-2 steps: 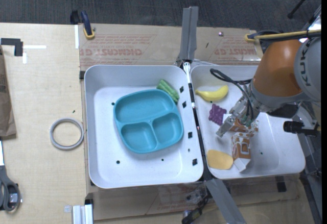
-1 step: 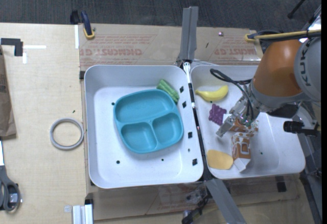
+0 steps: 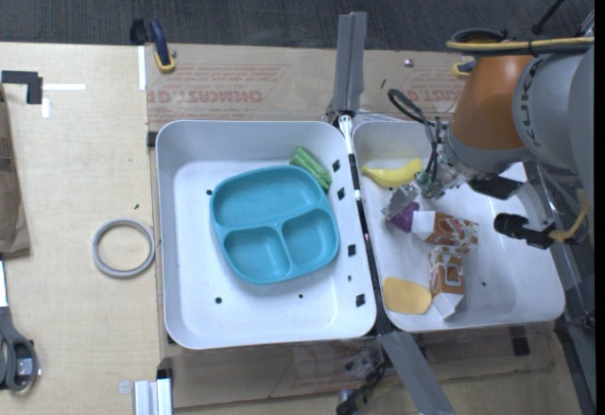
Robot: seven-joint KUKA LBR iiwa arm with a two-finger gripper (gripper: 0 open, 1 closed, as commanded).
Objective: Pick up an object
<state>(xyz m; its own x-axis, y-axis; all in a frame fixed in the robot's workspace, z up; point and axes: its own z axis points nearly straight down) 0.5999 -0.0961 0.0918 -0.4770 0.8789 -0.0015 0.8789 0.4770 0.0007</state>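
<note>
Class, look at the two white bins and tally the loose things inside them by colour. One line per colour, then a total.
Blue: 1, the divided plate in the left bin
Green: 1, the ridged piece at the plate's upper right
Yellow: 2, the banana and the flat yellow piece, right bin
Purple: 1, the purple item
Brown and white: 1, the printed packet
Total: 6
</note>
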